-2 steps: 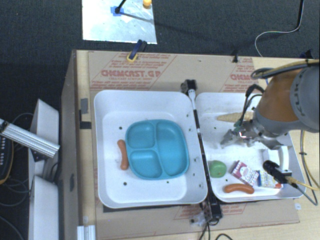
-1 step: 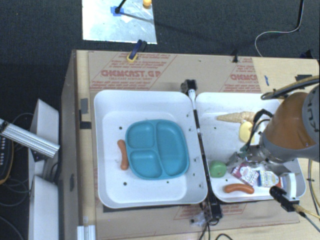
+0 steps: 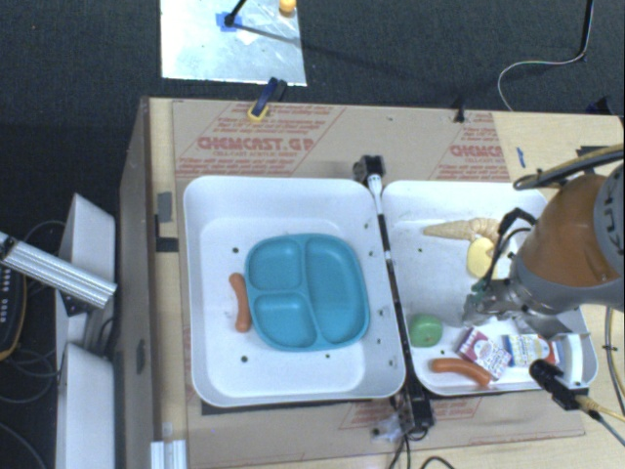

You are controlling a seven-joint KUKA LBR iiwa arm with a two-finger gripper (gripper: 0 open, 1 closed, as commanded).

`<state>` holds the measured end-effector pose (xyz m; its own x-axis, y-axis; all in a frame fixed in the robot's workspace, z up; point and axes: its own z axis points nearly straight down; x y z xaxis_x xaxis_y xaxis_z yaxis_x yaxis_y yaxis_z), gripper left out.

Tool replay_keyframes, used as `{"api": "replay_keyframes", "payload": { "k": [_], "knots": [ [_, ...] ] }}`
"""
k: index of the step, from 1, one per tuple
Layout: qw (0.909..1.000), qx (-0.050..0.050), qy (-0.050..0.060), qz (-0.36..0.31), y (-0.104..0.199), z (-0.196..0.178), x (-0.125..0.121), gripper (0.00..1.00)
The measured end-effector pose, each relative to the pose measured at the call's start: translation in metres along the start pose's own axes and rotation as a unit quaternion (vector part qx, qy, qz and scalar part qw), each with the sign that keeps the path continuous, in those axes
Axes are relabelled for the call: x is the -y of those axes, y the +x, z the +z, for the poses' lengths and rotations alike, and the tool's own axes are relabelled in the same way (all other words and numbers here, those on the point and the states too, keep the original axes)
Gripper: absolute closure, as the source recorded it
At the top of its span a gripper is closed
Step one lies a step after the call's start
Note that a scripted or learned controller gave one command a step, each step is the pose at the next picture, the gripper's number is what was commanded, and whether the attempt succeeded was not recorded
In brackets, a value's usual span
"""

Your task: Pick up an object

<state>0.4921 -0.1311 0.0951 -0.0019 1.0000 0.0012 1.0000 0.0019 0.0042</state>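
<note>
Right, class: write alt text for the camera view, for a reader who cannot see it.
A grey and orange robot arm reaches from the right, its hand low over the right bin, among an ice cream cone, a green ball and a sausage. The left bin holds a blue divided plate with another sausage beside it.

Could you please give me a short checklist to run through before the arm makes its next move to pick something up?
1. Gripper is over the right bin: ok.
2. Objects within reach, green ball and sausage nearby: ok.
3. Something held between the fingers: cannot tell.
4. Yellow piece partly hidden by the arm: not ok for a clean approach.
5. Left bin holds the blue plate and another sausage, apart from the arm: ok.
</note>
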Motion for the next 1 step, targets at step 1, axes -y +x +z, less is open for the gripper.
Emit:
{"api": "replay_keyframes", "payload": {
  "k": [1],
  "knots": [
    [1.0000, 0.002, 0.000, 0.000, -0.0248, -0.1124, -0.0549, 1.00]
  ]
}}
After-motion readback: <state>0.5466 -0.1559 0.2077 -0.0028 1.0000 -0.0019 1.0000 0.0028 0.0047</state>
